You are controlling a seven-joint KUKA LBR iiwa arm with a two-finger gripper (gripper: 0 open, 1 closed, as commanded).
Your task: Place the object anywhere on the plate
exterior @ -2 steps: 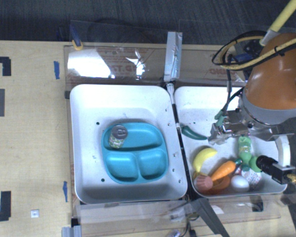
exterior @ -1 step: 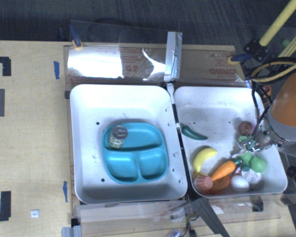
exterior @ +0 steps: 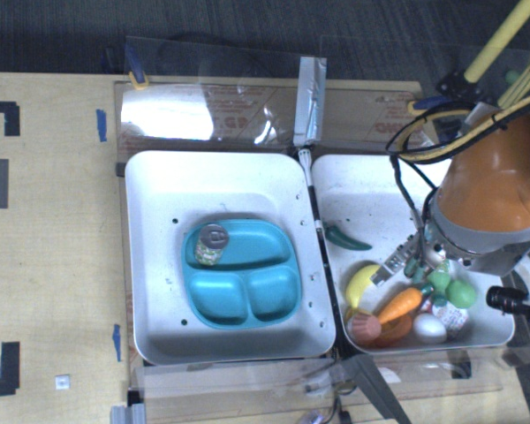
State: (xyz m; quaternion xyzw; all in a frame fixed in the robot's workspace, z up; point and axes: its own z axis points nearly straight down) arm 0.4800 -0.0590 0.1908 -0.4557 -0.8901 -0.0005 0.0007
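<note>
Two shallow white bins sat side by side on the tan worktop (exterior: 53,263), filling the middle of the frame. The left bin (exterior: 159,184) carried a blue plate (exterior: 256,281) with three compartments, one long section across the top and two smaller ones beneath it. A small jar with a grey lid (exterior: 212,243) rested in the long upper compartment, toward its left end, touching the plate's floor and well apart from everything in the other bin.

The right bin (exterior: 362,184) held a huddle of toy food in its lower half. A yellow lemon-like piece (exterior: 363,284) lay at the left of the group, with an orange carrot (exterior: 399,305) slanting just beside it and a pinkish round piece (exterior: 365,327) below, near the bin's front wall. A white egg-shaped piece (exterior: 429,328) and a green round piece (exterior: 460,293) lay to the right of the carrot. A dark green pepper-like sliver (exterior: 344,237) lay alone, higher up and close to the divider between the bins.

The grey arm with its orange band (exterior: 490,184) came in from the right edge, and its gripper (exterior: 412,263) hung low over the food pile, just above the carrot. Whether the jaws were open or closed could not be told, since wrist and clutter masked them. Yellow and black cables (exterior: 442,135) looped above the arm at upper right.
</note>
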